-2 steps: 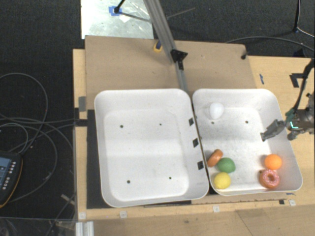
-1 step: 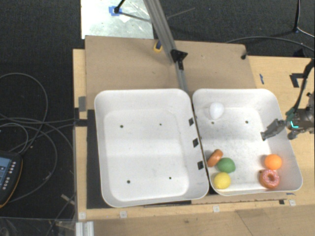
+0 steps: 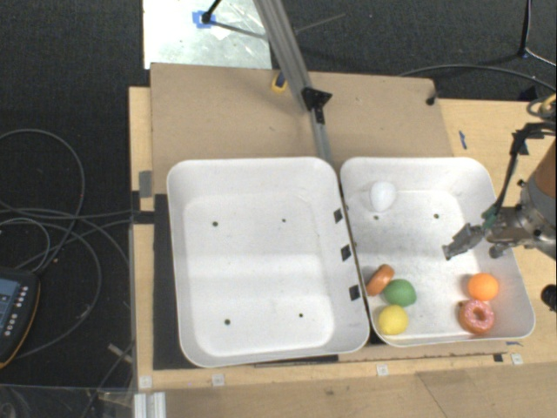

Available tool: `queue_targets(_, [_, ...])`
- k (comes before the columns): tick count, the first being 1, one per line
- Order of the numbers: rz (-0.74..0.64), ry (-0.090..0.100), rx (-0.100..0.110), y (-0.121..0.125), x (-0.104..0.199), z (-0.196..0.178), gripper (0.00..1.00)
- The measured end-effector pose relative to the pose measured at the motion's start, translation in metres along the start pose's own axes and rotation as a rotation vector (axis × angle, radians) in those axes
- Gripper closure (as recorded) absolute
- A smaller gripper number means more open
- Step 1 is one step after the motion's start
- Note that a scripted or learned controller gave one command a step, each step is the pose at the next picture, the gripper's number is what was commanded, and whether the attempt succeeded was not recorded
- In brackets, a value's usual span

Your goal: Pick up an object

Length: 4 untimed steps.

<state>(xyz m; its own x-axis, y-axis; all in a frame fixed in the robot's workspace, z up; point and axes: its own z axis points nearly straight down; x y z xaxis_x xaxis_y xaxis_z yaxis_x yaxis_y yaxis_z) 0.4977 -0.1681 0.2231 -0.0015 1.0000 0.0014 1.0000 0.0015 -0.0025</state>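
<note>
The right bin point(image 3: 424, 174) holds several small objects. A white egg-shaped piece point(image 3: 382, 195) lies near its back left. Along the front left sit an orange wedge point(image 3: 379, 279), a green ball point(image 3: 399, 292) and a yellow ball point(image 3: 392, 320). An orange ball point(image 3: 483, 286) and a pink donut point(image 3: 477, 316) rest in the front right corner. My gripper point(image 3: 459, 243) reaches in from the right and hangs over the bin's right half, just up and left of the orange ball. I see nothing held in it.
The left bin point(image 3: 261, 259) sits right beside the right one, with black clips along the shared edge. A grey pole point(image 3: 291, 50) slants from the top down to the bins' back edge. Cables and a black pendant point(image 3: 13, 307) lie on the floor at left.
</note>
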Motion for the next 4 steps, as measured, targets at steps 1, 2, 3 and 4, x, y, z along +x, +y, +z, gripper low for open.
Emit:
queue_targets(1, [0.001, 0.001, 0.002, -0.007, 0.001, 0.060, 0.00])
queue_targets(2, [0.001, 0.000, 0.001, 0.003, 0.000, 0.117, 0.00])
queue_targets(3, [0.002, -0.002, -0.005, 0.004, -0.001, 0.103, 1.00])
queue_targets(4, [-0.002, -0.003, -0.008, 0.003, -0.002, 0.060, 1.00])
